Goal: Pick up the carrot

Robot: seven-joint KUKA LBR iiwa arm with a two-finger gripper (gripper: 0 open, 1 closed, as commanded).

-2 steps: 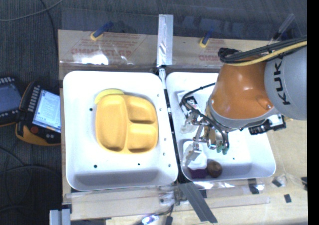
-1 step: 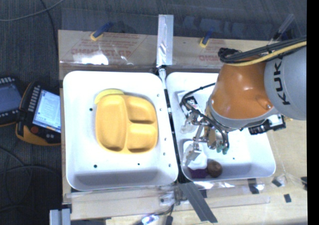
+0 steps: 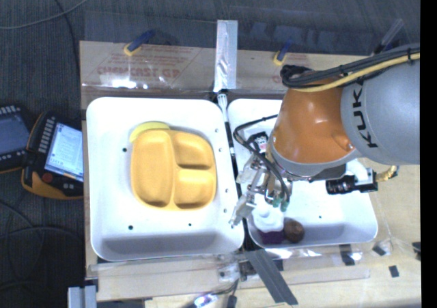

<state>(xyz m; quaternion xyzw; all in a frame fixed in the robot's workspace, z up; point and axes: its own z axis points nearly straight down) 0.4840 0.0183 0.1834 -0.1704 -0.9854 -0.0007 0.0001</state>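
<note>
You cannot pick the carrot out with any certainty. The nearest candidates lie bunched at the front of the right-hand shallow white bin [image 3: 365, 230]: a small brown rounded lump [image 3: 294, 230], touching a dark purple piece [image 3: 272, 237], with a white item [image 3: 265, 218] just behind. None has a clear carrot shape or colour.

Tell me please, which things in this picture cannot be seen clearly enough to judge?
- Carrot: camera view does not let me pick it out; the arm covers much of the right bin.
- Gripper: finger state too cluttered to tell.
- Small dark item under the gripper: too small to identify.
- Yellow thing in the left bin: mostly hidden by the tray.
</note>
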